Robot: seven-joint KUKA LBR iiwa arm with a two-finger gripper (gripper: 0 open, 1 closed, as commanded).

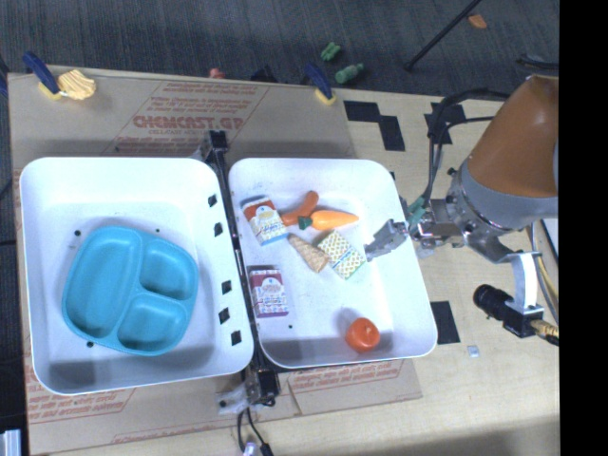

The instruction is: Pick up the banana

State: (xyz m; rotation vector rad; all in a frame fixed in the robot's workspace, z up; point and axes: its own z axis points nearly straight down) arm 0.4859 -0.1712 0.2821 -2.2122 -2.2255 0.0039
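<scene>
Two white bins stand side by side on the surface (pixel 475 388). The left bin (pixel 38 174) holds a blue divided plate (pixel 128 288). The right bin (pixel 380 171) holds a carrot (pixel 328 219), small boxes and other play food.

No item reads plainly as a banana. The pale tan wedge (pixel 306 252) near the middle of the right bin may be it, but the view is too coarse to confirm.

The end effector (pixel 385 238) hangs over the right bin's right side, near the wedge but apart from it. Whether it is released or clenched cannot be told, and nothing is seen in its grasp.

Assessment: the pick is not yet made. Approach, grasp and lift all remain.
</scene>
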